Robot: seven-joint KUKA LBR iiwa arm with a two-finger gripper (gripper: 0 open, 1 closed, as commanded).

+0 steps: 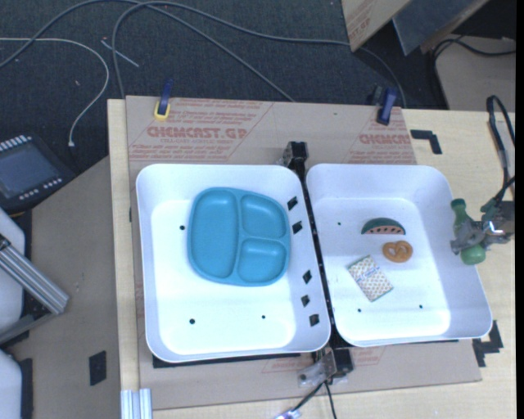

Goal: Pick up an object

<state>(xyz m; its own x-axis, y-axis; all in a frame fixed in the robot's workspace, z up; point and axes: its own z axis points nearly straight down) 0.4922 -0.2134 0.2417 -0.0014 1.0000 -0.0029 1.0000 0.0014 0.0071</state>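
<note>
Backing board (196, 123) print reads, roughly, "CHEMCAST GP".

Cardboard box (372, 20) at top is cut off by edge.

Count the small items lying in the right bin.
3, grouped mid-bin: a watermelon slice farthest back, a pretzel just in front of it, and a checkered packet nearest the front, left of the pretzel. Nothing seems hidden.

A robotics lab: clamped cardboard bench (270, 123), two white bins (155, 245), loose cables (123, 41) on dark carpet.
</note>
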